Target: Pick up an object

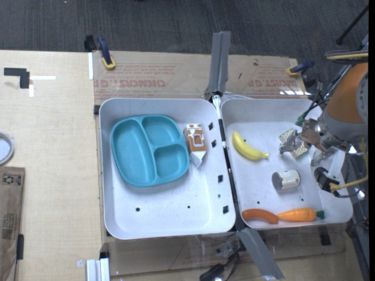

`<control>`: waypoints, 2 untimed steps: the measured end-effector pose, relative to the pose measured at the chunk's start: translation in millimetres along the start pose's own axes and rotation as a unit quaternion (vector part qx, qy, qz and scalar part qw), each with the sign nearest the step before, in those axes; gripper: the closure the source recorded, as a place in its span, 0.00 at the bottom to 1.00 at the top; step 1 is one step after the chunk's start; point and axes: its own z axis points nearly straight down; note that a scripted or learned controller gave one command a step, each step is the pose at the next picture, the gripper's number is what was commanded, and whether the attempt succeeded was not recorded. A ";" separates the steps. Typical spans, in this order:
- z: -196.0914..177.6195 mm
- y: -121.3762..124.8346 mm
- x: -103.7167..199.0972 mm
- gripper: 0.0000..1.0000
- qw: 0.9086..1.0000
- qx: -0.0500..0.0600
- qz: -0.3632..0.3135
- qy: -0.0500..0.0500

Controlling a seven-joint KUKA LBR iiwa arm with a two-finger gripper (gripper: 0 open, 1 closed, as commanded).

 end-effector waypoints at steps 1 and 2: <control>-9.0 0.2 -1.5 1.00 1.000 0.000 -0.001 -0.002; -13.9 -30.5 -29.9 1.00 1.000 0.000 -0.008 -0.003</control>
